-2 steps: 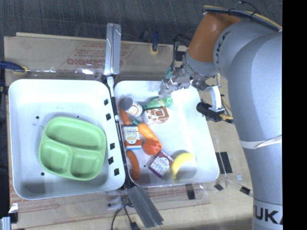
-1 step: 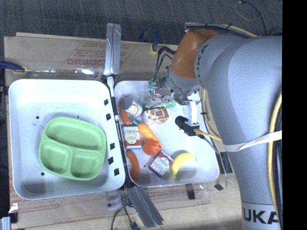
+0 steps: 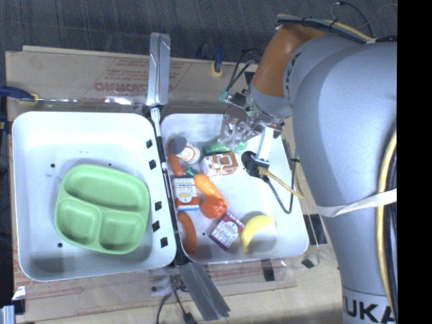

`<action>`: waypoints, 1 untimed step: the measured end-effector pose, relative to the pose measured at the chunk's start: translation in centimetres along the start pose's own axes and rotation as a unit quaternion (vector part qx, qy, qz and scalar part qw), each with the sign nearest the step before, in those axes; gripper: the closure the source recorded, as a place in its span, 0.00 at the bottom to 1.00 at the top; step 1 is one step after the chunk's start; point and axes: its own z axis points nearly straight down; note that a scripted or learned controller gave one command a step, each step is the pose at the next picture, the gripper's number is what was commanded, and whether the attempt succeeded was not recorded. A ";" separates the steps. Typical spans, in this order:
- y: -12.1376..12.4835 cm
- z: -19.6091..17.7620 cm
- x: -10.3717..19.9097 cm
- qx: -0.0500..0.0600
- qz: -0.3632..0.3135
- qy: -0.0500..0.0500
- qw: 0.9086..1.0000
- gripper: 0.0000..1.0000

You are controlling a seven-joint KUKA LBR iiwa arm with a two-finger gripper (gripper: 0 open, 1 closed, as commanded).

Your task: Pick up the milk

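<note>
The arm's (image 3: 351, 113) claw (image 3: 235, 139) hovers by a small carton (image 3: 221, 163) in the right bin (image 3: 197, 123).

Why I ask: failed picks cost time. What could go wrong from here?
The gripper hovers at a crowded cluster in the right bin; it may catch the green item instead of the carton that I take for milk. The carrot lies close beside that carton and could get dragged.

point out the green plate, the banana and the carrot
green plate (image 3: 101, 208), camera view, bare middle of the plate
banana (image 3: 255, 228), camera view, middle of its yellow body
carrot (image 3: 205, 185), camera view, middle of its orange body
</note>
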 end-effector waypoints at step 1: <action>2.5 -4.7 -2.1 0.000 0.129 0.000 0.992 1.00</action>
